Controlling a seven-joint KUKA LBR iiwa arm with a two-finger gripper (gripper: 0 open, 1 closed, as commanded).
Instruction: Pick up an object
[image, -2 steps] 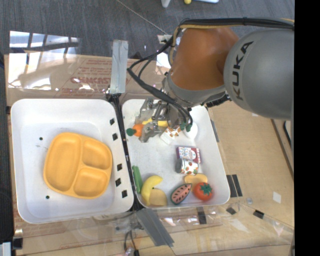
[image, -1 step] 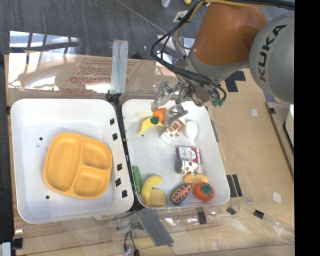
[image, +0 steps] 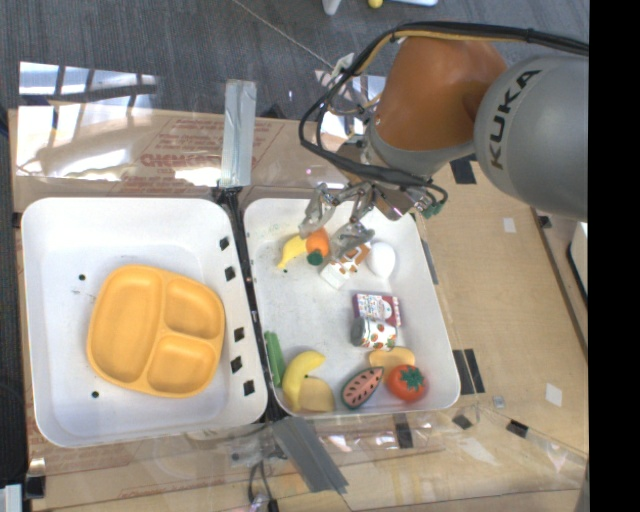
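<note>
Orange carrot (image: 316, 243) between closed gripper (image: 334, 232) fingers, green end pointing down-right; axis diagonal.

Bright even light; window glare on cardboard (image: 80, 120) upper left; sharp focus, soft shadows

Brown cardboard (image: 500, 300) covers the bench, held with grey tape (image: 238, 130) and black tape bits (image: 468, 370). Dark grey floor (image: 150, 40) lies beyond. Bright glare (image: 80, 80) falls upper left.
</note>
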